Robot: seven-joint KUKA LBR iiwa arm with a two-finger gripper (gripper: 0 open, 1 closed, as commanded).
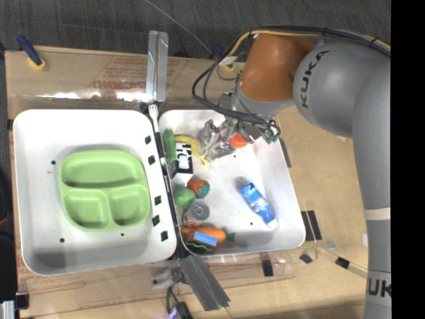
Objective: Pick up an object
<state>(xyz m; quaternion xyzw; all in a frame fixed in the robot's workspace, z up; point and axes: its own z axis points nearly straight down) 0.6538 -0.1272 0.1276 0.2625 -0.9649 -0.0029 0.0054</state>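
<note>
Seen from above: two white bins side by side. Grey arm (332,65) reaching in from the right, gripper (218,138) lowered into the upper part of the right bin (282,198), close to a small orange object (239,139). Fingers too cluttered to judge as open or closed; grasp not discernible. Blue bottle (257,203) lying mid-bin, apart from the gripper. Green divided tray (105,189) in the left bin (33,178).
</note>
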